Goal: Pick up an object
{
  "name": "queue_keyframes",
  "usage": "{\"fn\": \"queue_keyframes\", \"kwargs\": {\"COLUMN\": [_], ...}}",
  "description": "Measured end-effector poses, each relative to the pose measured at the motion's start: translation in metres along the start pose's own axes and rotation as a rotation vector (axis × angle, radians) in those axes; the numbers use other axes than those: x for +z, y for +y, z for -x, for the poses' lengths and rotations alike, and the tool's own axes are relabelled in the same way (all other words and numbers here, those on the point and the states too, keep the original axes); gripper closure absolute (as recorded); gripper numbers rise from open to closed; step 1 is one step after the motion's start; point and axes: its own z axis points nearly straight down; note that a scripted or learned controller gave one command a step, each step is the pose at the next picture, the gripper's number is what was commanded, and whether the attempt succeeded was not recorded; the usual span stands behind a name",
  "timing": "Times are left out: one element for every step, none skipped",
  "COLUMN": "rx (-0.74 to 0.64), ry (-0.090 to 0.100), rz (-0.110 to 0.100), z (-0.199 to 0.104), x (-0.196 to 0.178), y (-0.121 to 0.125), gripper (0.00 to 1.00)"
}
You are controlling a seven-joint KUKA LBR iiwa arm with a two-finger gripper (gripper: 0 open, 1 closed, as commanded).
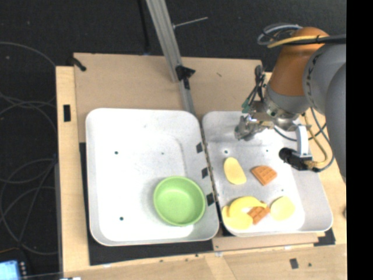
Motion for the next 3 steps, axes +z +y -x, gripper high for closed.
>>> {"fn": "queue_keyframes", "kwargs": {"rx": [-0.006, -0.007, -0.010], "ry": [-0.001, -0.001, -0.001], "rz": [0.009, 0.008, 0.003], "z": [0.000, 0.001, -0.054], "x": [-0.065, -0.120, -0.121], "y": [0.005, 0.006, -0.002], "gripper": [1.00, 1.00, 1.00]}}
